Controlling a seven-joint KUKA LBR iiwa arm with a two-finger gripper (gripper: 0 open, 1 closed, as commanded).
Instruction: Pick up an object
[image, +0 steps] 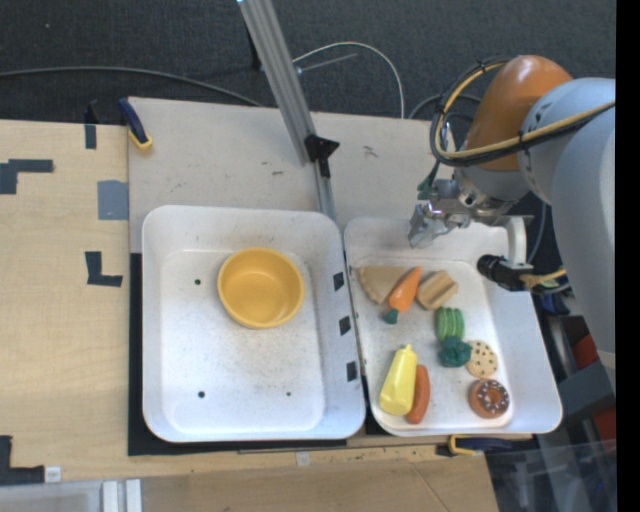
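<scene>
Partly blurred, jaws (424, 228) hover above right bin (520, 340).

R bin (520, 345) holds toy food, all lying flat: carrot (403, 291), orange w/ green tip, slanted across a tan bread wedge (374, 283); tan bread slice (436, 289) just beside it; green veg (450, 335) mid-bin; yellow mustard bottle (398, 379) touching red sausage (419, 393); cookie (482, 358) near choc donut (489, 398). L bin (170, 330): yellow bowl (260, 287), upright.
</scene>
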